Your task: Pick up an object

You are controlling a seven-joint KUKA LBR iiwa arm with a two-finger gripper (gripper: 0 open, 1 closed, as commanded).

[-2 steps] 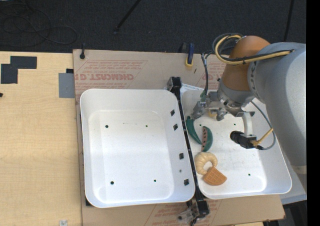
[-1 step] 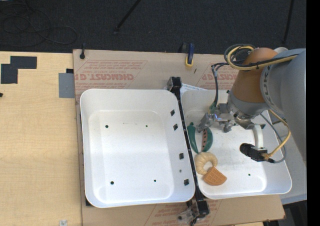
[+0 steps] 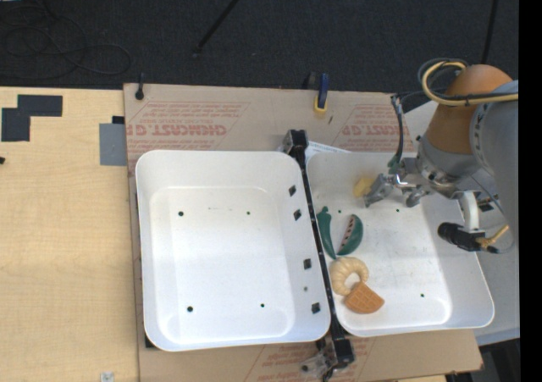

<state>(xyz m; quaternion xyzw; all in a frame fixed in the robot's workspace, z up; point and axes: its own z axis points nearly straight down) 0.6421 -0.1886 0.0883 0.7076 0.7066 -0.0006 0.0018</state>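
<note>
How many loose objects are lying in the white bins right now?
4, all in the right bin: a small yellow piece by the gripper, a green curved item, a cream ring and an orange wedge. The arm may hide more.

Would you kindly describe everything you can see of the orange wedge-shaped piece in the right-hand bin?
The orange wedge is a small, flat-looking piece with one rounded edge and a pointed end, matte and slightly textured, possibly foam or toy food. It lies on the floor of the right bin, near the front left corner, close to the divider between the bins. Its upper left edge touches or nearly touches the cream ring-shaped item just behind it. Nothing rests on it, and the tool is well away, toward the bin's back.
</note>
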